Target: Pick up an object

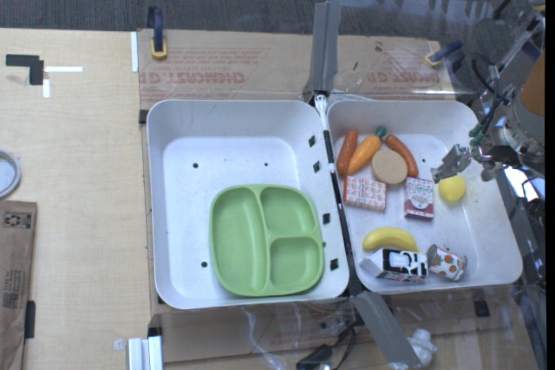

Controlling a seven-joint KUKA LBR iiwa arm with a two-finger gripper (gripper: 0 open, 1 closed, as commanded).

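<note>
Milk carton (404, 263) beside banana (389, 237), end effector (457, 162) above lemon (452, 189)

Blue clamp (156, 32), tape roll (5, 175)

Green plate (267, 238), yellow banana (389, 238) (lemon (452, 189) yellow too), white bins (165, 186).

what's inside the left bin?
The left bin holds a green divided plate, lying flat toward its front right. Nothing sits in its three compartments. Whatever is under the plate is covered.
</note>
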